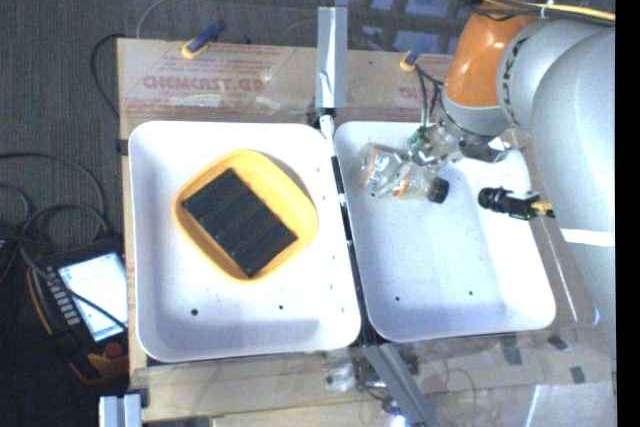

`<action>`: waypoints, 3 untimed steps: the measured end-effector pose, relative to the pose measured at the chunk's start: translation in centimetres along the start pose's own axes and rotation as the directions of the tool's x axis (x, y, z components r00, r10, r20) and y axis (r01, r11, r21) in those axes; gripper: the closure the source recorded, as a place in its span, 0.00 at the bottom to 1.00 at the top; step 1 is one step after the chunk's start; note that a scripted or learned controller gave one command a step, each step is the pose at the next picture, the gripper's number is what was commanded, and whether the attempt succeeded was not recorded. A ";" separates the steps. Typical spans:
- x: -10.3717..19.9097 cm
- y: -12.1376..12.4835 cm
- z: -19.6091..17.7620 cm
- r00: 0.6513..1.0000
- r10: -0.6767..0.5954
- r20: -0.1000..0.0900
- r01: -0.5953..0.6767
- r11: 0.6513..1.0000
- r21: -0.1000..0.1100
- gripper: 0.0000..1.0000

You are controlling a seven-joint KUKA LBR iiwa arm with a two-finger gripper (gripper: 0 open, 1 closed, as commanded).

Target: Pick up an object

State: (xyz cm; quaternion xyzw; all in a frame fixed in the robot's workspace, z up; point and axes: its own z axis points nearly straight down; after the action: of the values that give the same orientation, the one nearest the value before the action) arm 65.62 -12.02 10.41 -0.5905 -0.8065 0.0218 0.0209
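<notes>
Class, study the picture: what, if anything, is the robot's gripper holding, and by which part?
It cannot be told. The gripper is low in the right bin, right beside a clear crinkled packet, but no hold on it is visible.

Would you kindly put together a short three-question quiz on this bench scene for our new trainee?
1. True or false: the yellow dish holding a dark ribbed rectangular pad lies in the right white bin.
2. Which bin is the end effector over? A) left white bin B) right white bin
3. Fill in: the crumpled clear plastic wrapper lies near the right bin's ____ edge (top or bottom of the view).

Key: 1 false; 2 B; 3 top.
</notes>
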 end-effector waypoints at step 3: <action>-0.5 0.3 0.0 0.995 -0.103 0.009 0.103 0.995 -0.008 0.00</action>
State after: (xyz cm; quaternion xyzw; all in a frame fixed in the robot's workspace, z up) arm 66.09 -12.44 10.38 -0.5483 -0.8359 0.0199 0.0163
